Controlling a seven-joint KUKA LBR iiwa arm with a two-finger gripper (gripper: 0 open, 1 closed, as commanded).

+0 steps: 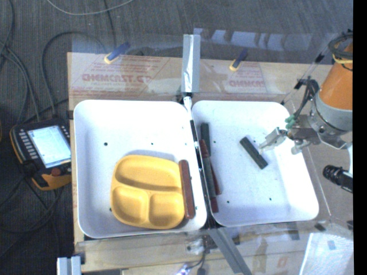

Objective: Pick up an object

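2 white bins (103,125) on bench (92,73); grey floor (229,10).

My workbench seen from above, on a dark carpeted floor.

I look down on a pale wooden bench top (143,76) with faded red lettering, standing on grey carpet (172,10). Two small clamps, one blue and yellow (116,52), one darker (238,61), sit near its far edge. A metal post (191,62) rises between them. Black cables (23,67) trail over the floor to a handheld control pendant (43,148) with a lit screen. A thin pale wire (92,4) loops across the carpet.
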